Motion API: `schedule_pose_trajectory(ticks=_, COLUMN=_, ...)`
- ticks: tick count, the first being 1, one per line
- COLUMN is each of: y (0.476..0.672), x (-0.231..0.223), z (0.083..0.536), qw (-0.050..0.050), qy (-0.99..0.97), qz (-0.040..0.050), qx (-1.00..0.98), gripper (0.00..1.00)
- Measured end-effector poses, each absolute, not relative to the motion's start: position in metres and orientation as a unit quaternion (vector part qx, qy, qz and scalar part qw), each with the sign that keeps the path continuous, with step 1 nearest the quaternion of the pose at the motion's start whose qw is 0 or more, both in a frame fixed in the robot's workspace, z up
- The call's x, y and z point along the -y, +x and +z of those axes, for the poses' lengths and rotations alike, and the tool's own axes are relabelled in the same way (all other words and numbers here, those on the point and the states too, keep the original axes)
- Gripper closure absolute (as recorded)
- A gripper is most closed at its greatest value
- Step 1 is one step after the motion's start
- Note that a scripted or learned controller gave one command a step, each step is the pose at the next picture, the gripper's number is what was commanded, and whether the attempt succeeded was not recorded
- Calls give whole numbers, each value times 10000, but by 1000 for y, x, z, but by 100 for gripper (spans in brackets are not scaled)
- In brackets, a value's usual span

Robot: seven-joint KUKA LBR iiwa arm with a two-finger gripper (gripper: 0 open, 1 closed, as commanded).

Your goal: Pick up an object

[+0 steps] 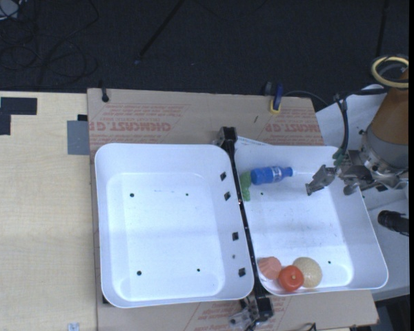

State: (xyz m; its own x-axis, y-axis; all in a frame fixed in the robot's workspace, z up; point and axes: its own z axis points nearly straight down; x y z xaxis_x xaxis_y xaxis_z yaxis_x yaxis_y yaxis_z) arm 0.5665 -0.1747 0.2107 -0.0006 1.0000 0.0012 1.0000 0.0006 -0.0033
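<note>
So you've got the wooden bench point(34, 205) with a cardboard sheet point(165, 119) on it, and the two glossy white plastic bins on top. The left bin point(107, 185) sits well away from your gripper, across the black divider. The right bin point(362, 254) is the one the gripper hangs over, up at its far right edge.

The arm point(393, 123) comes in from the right, grey with that orange band. The gripper point(334, 179) looks spread to me, two dark metal fingers pointing apart with nothing between them. So I'd call this the approach step, nothing picked yet.

Closest candidate is the blue bottle point(270, 175), lying on its side just left of the gripper, smooth plastic cylinder with a white cap end. A small green thing point(245, 186) sits beyond it against the divider. Well below the gripper, in the near corner, you've got a round cream ball point(308, 272) touching a red tomato-like ball point(290, 278), with a pinkish lump point(268, 265) beside that.

For the next move, you'd probably want to shift left over the bottle and come down across its narrow width. Round and slick, so it may roll.
</note>
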Motion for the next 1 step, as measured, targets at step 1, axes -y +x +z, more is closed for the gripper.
schedule_pose_trajectory(ticks=1, y=612, x=207, z=141, qw=1, qy=-7062, qz=13, qx=7080, gripper=0)
